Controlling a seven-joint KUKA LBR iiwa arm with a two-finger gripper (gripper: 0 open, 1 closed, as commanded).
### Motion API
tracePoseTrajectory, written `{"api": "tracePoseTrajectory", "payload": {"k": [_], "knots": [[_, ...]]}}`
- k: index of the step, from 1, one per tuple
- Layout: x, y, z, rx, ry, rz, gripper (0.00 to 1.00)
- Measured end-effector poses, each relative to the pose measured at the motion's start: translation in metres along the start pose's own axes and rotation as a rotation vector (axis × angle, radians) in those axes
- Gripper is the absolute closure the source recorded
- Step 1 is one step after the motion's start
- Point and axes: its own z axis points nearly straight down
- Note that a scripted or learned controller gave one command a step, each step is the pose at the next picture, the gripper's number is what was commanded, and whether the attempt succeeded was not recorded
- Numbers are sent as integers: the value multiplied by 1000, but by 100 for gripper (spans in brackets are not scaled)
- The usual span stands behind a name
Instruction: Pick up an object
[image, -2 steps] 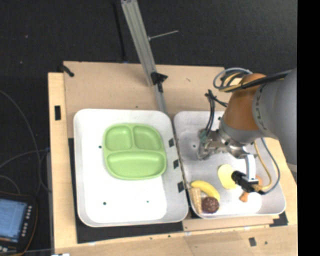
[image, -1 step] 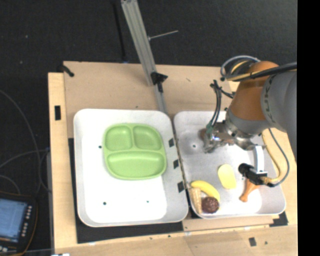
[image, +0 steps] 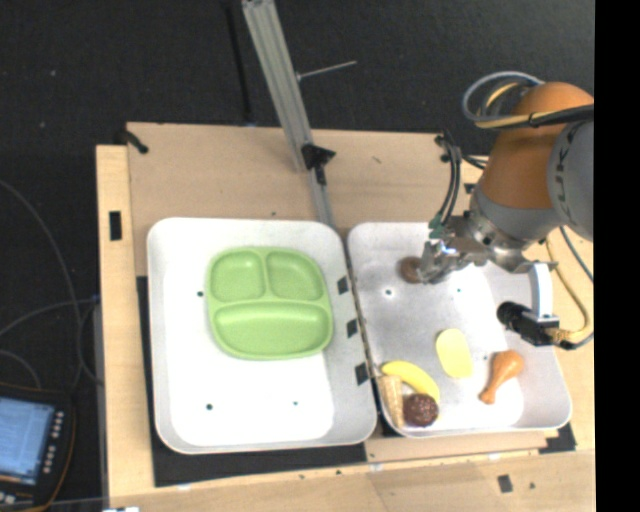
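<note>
Right-hand white bin (image: 380, 245) on the bench: gripper (image: 432, 262), finger state indiscernible, poised beside a small brown object (image: 410, 269). Likely risk: an off-centre descent nudges it aside.

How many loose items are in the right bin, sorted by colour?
Yellow: 2, a banana and a pale oval piece
Orange: 1, a drumstick
Brown: 2, a round ball and a small piece by the gripper
Total: 5

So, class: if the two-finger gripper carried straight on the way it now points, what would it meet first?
Probably the small brown round object just beyond the gripper, on the right white bin's floor; depth is unclear.
</note>
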Motion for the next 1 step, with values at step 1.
{"api": "tracePoseTrajectory", "payload": {"k": [1], "knots": [[-1, 1, -4, 7, 1, 0, 100]]}}
